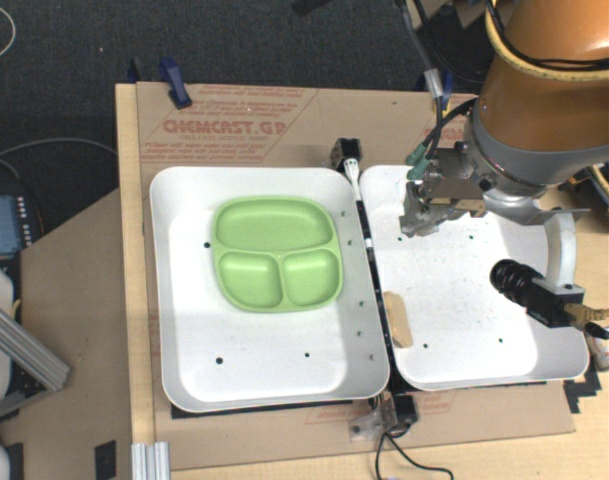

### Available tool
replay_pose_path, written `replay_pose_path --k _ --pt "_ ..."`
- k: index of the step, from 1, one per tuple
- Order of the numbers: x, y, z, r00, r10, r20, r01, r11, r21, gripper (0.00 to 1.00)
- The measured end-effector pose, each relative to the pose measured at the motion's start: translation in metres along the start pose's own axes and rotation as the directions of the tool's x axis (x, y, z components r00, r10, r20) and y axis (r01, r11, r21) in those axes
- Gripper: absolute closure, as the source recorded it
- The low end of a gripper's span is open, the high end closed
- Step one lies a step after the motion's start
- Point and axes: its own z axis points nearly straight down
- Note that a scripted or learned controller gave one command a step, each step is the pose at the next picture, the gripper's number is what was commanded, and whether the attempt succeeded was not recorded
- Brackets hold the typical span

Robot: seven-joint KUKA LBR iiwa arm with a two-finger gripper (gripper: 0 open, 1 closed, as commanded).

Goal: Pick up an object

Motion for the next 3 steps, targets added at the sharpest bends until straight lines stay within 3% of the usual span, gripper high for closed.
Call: replay_pose_path --k 1,2,3 --pt "0.115 -0.002 -0.032 1.000 -0.012 -0.002 0.012 1.000 0.015 1.00" --pt "0.131 -0.003 0.005 1.000 -0.001 0.005 0.001 1.000 0.027 1.00" --pt "0.073 -0.003 0.027 1.000 0.008 0.006 -0.008 1.000 0.026 1.00"
